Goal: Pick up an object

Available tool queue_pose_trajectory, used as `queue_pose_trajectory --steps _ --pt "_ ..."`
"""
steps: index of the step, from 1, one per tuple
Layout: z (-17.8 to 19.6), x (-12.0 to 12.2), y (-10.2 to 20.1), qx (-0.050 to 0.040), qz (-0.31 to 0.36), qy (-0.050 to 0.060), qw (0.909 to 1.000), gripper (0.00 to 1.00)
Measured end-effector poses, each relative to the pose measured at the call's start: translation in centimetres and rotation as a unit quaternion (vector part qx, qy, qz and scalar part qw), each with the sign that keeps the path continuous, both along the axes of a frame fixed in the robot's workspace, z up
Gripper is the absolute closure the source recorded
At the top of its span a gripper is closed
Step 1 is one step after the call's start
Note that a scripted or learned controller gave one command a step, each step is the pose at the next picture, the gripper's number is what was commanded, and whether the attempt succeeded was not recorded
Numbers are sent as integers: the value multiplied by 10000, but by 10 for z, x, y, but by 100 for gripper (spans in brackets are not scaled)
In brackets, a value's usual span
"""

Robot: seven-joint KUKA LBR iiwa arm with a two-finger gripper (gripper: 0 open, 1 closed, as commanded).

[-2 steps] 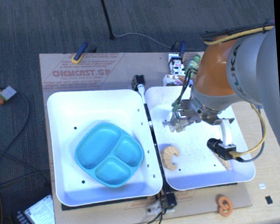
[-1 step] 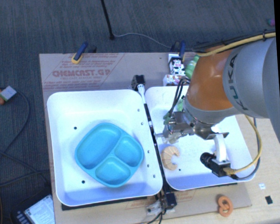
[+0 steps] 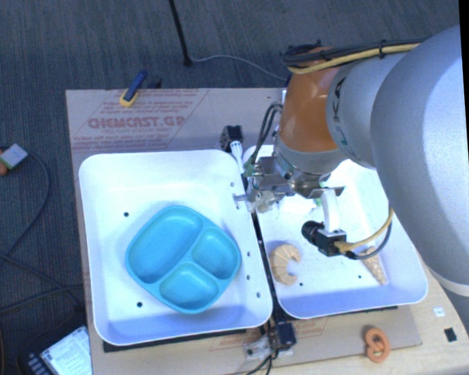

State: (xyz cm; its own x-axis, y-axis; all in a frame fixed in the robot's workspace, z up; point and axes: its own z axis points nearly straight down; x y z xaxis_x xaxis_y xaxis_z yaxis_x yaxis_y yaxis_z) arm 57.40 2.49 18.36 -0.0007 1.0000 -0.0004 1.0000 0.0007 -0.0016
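Observation:
A blue three-compartment plate (image 3: 183, 257) lies in the left bin (image 3: 106, 184). In the right bin (image 3: 346, 295) a tan croissant (image 3: 285, 263) rests near the front left corner, and a small tan cone-shaped piece (image 3: 376, 269) lies at the front right. My gripper (image 3: 255, 196) hangs low over the rims where the two bins meet, behind the croissant and to the right of the plate. The wrist and arm hide what is under it.
A small orange pretzel (image 3: 376, 343) lies on the bench in front of the right bin. A blue and yellow item (image 3: 133, 87) sits at the back left of the brown board. The grey arm (image 3: 407, 130) covers most of the right bin's back.

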Motion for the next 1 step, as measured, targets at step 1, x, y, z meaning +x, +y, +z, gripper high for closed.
queue_pose_trajectory --steps 1 --pt "60 -90 -38 -5 -10 -2 10000 100"
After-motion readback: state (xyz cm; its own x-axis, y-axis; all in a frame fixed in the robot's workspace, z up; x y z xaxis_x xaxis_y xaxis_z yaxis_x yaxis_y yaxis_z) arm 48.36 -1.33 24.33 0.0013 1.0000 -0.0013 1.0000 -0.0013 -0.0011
